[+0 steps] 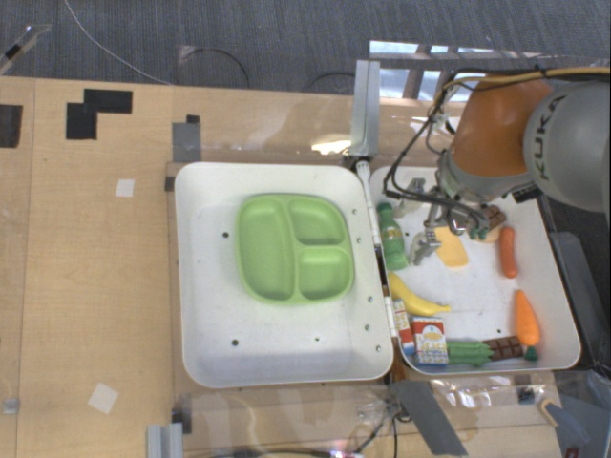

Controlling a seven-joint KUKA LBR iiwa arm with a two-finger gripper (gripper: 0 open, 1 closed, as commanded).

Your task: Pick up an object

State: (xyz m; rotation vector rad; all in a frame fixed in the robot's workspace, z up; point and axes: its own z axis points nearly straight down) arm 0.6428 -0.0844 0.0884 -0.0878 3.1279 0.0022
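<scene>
Poised low in the upper part of the right bin [477,299], gripper [431,239] just left of a yellow wedge [453,253], right of frame centre and probably the likeliest pick, being nearest. Impossible to tell whether jaws spread or pressed together. Crowded against the bin's walls: green bottle [387,227], banana [416,299], carrot [526,319]. Left of centre, green divided plate [293,247] in the left bin [210,332].

Tool [441,234] above yellow wedge [452,253]
</scene>
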